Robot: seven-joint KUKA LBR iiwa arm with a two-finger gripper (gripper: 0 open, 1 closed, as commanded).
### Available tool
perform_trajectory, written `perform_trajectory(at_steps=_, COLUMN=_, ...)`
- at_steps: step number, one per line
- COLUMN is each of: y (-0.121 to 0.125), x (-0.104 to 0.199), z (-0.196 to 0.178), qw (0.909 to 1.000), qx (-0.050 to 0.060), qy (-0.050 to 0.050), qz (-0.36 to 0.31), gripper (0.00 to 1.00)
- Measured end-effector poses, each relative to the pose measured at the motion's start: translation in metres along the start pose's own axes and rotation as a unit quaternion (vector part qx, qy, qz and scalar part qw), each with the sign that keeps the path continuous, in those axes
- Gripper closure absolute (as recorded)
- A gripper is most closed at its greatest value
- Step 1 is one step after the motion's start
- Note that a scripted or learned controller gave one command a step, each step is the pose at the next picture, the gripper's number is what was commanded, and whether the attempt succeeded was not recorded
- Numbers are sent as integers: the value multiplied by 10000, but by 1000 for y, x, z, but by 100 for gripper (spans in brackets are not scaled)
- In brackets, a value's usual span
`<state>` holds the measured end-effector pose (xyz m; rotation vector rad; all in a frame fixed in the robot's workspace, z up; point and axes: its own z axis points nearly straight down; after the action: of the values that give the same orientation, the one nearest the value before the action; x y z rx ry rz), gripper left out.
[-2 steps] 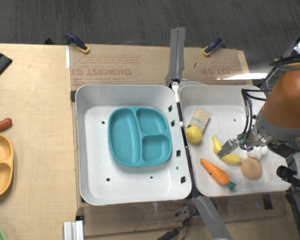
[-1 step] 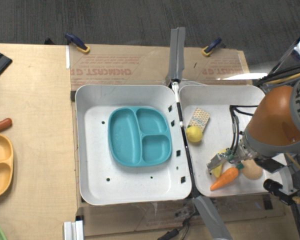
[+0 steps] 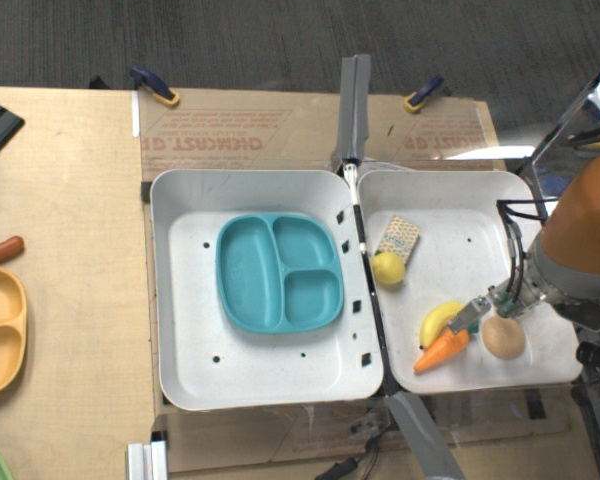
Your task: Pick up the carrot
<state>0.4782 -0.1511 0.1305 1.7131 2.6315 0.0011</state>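
Observation:
The orange carrot lies slantwise near the front of the right bin, its thick end up and to the right. A yellow banana lies just behind it, touching or nearly so. My gripper has come down from the right and sits over the carrot's thick end and the banana's right tip. Its grey fingers sit close together, and whether they are open or shut is hidden at this angle. I see nothing clearly held between them.
A tan egg-shaped object lies right of the carrot, under my wrist. A lemon and a patterned packet lie near the right bin's left wall. The left bin holds a teal divided plate.

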Motion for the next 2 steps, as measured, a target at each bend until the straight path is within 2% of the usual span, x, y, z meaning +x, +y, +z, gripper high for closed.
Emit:
perform_trajectory(at_steps=1, y=23, x=44, z=33, qw=9998, qx=-50, qy=-39, qz=-197, gripper=0)
perform_trajectory(at_steps=2, y=1, x=-7, z=33, qw=9672, qx=-40, qy=-67, qz=-2538, gripper=0)
